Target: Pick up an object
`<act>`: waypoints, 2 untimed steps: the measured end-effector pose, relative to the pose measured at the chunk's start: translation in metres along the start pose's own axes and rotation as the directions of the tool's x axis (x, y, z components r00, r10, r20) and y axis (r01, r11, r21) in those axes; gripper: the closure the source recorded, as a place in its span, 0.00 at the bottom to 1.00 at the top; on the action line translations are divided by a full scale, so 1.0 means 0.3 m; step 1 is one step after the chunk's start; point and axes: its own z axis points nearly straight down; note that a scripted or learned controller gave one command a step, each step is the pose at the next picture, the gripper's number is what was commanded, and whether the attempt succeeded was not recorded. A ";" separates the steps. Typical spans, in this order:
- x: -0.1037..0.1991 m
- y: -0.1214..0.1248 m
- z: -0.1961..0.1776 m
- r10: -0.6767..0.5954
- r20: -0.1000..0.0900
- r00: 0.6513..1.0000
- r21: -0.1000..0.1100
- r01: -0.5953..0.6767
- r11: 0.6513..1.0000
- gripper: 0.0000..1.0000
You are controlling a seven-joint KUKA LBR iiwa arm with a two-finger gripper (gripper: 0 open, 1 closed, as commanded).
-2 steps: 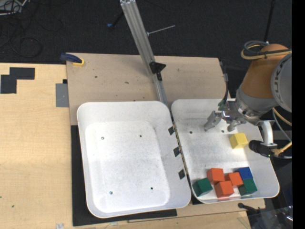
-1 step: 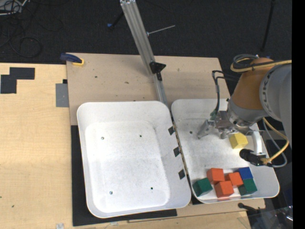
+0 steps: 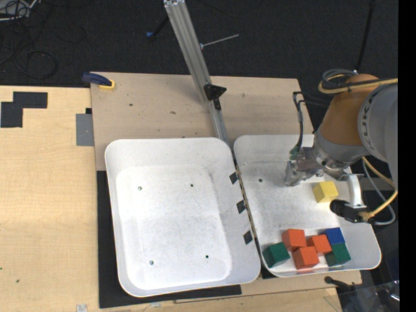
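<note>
Blocks: a cluster at the right bin's (image 3: 260,149) near corner — three orange (image 3: 305,247), two green (image 3: 276,254), one blue (image 3: 335,235).
Yellow block (image 3: 325,191): alone, up the bin from the cluster, just right of the gripper.
Gripper (image 3: 294,176): low over the right bin's floor; jaw state cannot be told.
Arm (image 3: 354,125): reaching in from the right.
Left bin (image 3: 123,153): beside the right one.

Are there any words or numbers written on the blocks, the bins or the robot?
None: no words, numbers or signs can be read.
The blocks have plain coloured faces.
The two white bins carry only small dark dots.
The arm shows no readable label.
</note>
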 end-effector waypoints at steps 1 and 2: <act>0.001 0.026 -0.152 -0.008 0.002 1.000 -0.007 0.008 1.000 1.00; 0.006 0.014 -0.361 -0.008 0.002 1.000 -0.008 0.008 1.000 1.00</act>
